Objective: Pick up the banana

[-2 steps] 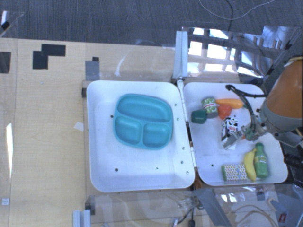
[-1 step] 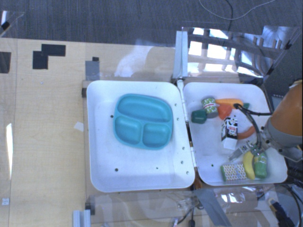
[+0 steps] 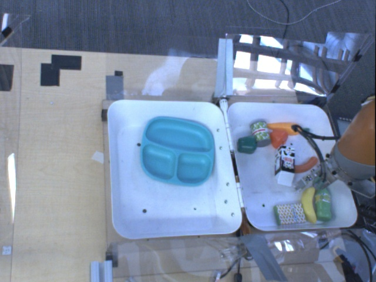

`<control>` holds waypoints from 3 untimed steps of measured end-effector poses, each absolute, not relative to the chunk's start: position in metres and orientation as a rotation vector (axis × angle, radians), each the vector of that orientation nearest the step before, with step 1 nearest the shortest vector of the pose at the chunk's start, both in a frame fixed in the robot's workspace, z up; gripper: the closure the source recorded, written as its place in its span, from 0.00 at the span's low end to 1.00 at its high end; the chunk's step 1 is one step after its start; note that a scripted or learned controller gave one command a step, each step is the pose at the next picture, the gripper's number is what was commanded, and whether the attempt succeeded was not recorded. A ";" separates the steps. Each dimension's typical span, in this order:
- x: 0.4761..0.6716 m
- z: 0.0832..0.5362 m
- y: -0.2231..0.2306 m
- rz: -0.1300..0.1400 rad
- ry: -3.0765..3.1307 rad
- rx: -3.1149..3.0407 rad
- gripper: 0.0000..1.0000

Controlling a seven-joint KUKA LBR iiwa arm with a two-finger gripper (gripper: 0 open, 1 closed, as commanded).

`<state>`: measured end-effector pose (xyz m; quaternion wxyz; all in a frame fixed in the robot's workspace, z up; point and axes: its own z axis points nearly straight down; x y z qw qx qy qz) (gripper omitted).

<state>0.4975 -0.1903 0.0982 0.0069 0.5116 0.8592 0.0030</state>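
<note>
Pincer state unreadable, cannot tell, poised just above the short yellow banana near the front of the right white bin; pale wooden bench, dark carpet behind; grey orange-banded arm enters from right

The banana is hemmed between a green packet and patterned box, open only from above.
</note>
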 end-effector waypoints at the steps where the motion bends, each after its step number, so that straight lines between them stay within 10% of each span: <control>1: 0.524 0.188 -0.111 0.003 2.562 1.810 1.00; 2: 0.524 0.187 -0.111 0.002 2.563 1.809 0.00; 3: 0.491 0.088 -0.177 0.006 2.719 1.557 0.00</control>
